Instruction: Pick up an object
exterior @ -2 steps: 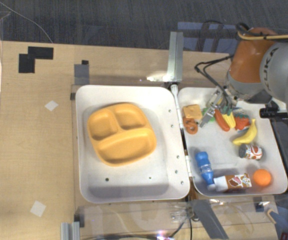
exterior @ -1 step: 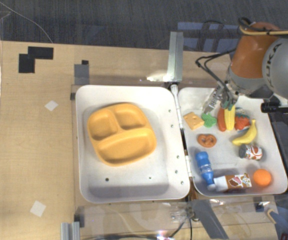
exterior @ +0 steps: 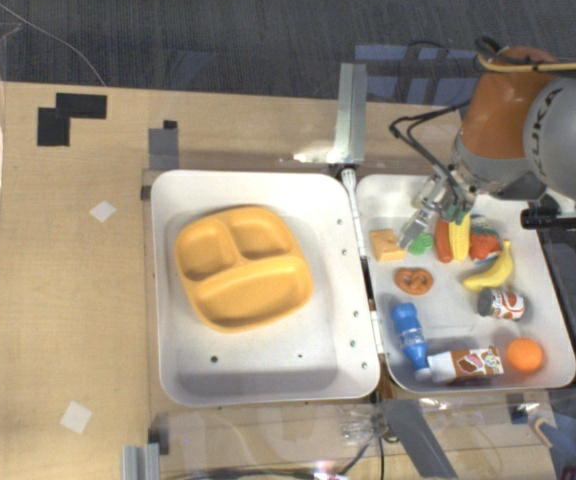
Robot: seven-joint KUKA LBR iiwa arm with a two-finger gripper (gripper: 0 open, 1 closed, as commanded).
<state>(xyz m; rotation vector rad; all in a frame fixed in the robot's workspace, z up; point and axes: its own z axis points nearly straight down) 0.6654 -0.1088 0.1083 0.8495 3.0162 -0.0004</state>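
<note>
**A:** What have I got on screen?

**B:** I see the arm (exterior: 528, 118) coming in at the upper right of the frame, with the gripper (exterior: 430, 218) low over the top of the right bin (exterior: 558, 368). Its fingers (exterior: 415, 230) point down-left toward a green piece (exterior: 423, 240) and a tan block (exterior: 388, 245).

**A:** Is it holding anything?

**B:** I can't tell how wide it's open, and I see nothing clearly between the fingers.

**A:** What's there to pick?

**B:** Just right of the gripper are an orange carrot (exterior: 444, 242), a corn cob (exterior: 460, 236), a red item (exterior: 484, 244) and a banana (exterior: 492, 271). Lower down are a pretzel (exterior: 414, 281), a blue bottle (exterior: 408, 336), a can (exterior: 508, 306), an orange (exterior: 524, 355) and a brown carton (exterior: 473, 364). The left bin (exterior: 183, 368) holds a yellow divided plate (exterior: 242, 266).
</note>
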